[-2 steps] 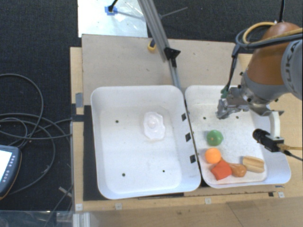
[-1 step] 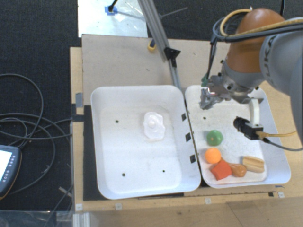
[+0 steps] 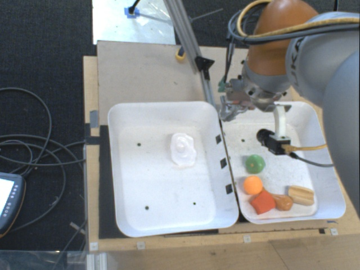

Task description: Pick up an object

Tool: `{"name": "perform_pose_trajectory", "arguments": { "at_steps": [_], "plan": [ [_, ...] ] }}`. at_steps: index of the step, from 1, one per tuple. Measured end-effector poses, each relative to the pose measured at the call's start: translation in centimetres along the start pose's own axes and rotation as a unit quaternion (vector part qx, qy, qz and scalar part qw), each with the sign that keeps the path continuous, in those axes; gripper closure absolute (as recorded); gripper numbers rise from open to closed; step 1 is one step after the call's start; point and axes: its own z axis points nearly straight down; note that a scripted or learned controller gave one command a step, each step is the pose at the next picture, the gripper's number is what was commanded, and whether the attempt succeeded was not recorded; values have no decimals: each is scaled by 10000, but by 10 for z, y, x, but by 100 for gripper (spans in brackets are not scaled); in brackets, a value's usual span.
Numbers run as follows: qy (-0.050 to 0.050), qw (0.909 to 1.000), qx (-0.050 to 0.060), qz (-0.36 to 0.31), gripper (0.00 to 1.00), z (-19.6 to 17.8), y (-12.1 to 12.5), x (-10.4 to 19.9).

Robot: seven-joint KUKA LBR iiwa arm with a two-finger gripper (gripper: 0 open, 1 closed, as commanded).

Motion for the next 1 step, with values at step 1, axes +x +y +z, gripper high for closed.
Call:
{"name": "perform_pose_trajectory", "arguments": {
  "at_steps": [1],
  "plan": [
    [-1,10000,0,1,100,5,35,52]
  ]
}}
